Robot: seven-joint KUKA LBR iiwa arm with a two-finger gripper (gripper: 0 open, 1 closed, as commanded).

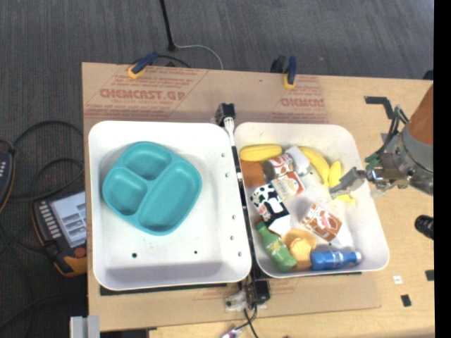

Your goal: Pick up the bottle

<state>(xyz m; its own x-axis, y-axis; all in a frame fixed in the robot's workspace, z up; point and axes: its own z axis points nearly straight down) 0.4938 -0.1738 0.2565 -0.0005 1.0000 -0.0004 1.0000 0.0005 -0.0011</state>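
Two bottles lie in the right bin (pixel 366 220). A green bottle (pixel 276 249) with a red cap rests along the front left wall. A blue bottle (pixel 334 260) lies on its side against the front wall. My gripper (pixel 350 181) reaches in over the bin's right rim, beside the yellow bananas (pixel 323 165). It is well above and behind both bottles and touches neither. Nothing shows as held in it.
The right bin also holds a yellow fruit (pixel 260 151), a black-and-white carton (pixel 268 199), red-and-white packets (pixel 322 222) and an orange piece (pixel 299 246). A teal divided plate (pixel 151 186) sits in the left bin (pixel 113 259). Clamps (pixel 288 71) grip the board's far edge.
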